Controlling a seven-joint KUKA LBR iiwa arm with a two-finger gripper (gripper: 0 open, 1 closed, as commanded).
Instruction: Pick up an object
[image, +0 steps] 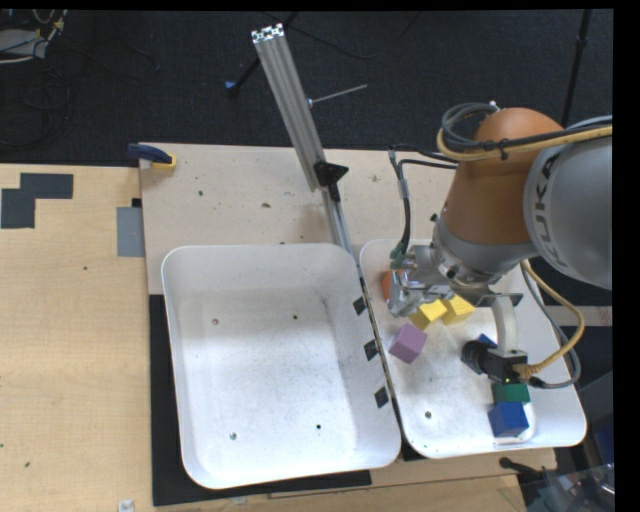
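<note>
Hovering low over the right bin (560, 425), near its left wall, the end effector (410, 296) sits just above the yellow blocks (443, 310) and purple block (407, 343), presumably lining up a grasp; finger state cannot be told, nothing visibly gripped.

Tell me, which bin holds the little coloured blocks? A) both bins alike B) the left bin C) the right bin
C: the purple block, the yellow blocks and the blue block all lie in the right shallow white bin, under the arm.
</note>
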